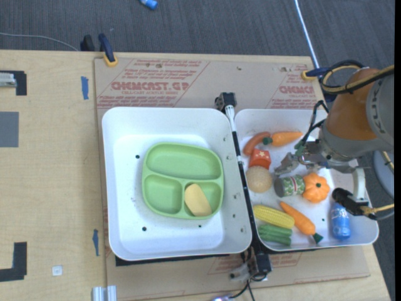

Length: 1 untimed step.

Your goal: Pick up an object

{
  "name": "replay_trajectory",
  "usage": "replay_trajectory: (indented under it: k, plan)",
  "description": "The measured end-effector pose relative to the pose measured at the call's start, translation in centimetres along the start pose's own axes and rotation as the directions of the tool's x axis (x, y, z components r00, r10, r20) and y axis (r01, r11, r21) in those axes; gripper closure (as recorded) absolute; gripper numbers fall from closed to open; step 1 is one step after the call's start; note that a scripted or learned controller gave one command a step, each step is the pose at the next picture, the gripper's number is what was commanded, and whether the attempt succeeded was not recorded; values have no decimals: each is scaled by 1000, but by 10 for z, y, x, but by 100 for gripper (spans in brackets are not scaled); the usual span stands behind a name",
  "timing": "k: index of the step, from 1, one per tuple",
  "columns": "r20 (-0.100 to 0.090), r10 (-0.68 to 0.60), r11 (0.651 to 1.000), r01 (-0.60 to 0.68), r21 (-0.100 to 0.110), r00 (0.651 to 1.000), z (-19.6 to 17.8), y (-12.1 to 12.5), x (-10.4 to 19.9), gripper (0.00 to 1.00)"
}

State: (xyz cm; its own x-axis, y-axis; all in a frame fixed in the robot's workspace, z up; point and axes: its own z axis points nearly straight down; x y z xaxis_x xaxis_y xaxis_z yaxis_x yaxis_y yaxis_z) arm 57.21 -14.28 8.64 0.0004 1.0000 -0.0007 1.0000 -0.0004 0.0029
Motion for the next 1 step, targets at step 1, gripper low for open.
replay_trajectory:
  k: [1]
  plan:
    - [-1,0,1000,0,-1,1000,-1,-83,26,0]
